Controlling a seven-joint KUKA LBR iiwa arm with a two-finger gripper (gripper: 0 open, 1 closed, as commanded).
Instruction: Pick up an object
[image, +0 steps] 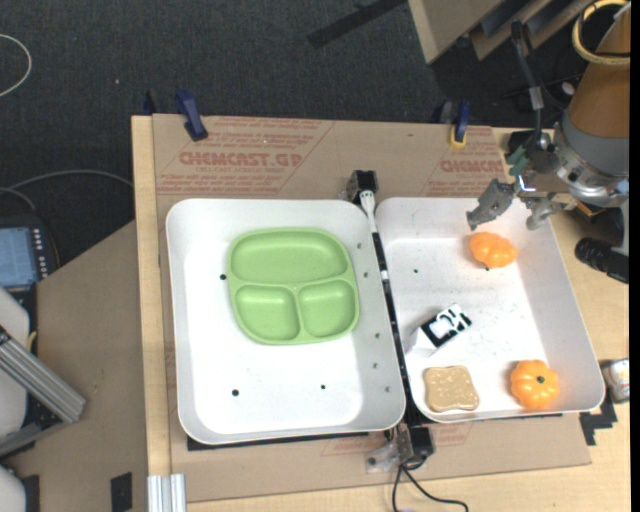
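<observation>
The right bin (560, 300) holds an orange fruit (492, 250) near its far edge, a black-and-white block (444, 327) in the middle, a slice of toast (450, 390) at the front and a small orange pumpkin (533, 384) at the front right. My gripper (512, 210) hangs over the far right corner of this bin, just above and behind the orange fruit. It is open, its two grey fingers spread apart with nothing between them.
The left bin (200, 340) contains a green divided plate (293, 285). Both bins rest on a cardboard sheet (250, 150) held by clamps at the far edge. A raised seam runs between the bins.
</observation>
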